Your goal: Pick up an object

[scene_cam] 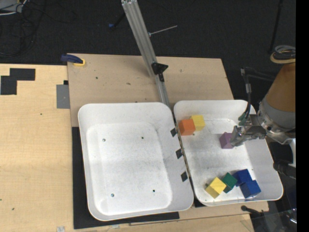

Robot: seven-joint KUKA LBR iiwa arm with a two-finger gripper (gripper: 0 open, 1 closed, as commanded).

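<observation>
Gripper [235, 138], closure unclear, touches a tilted purple cube [225, 140] in the right bin [270, 187].

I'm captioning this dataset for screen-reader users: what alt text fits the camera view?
A grey robot arm's tool reaches from the right to a purple block in the right white bin. That bin also holds orange and yellow blocks near its top, and yellow, green and blue blocks near its bottom edge.

Two white bins [128, 115]; seven blocks: two yellow [198, 122], two blue [250, 188], one orange [187, 126], one purple [225, 140], one green [230, 181].
</observation>
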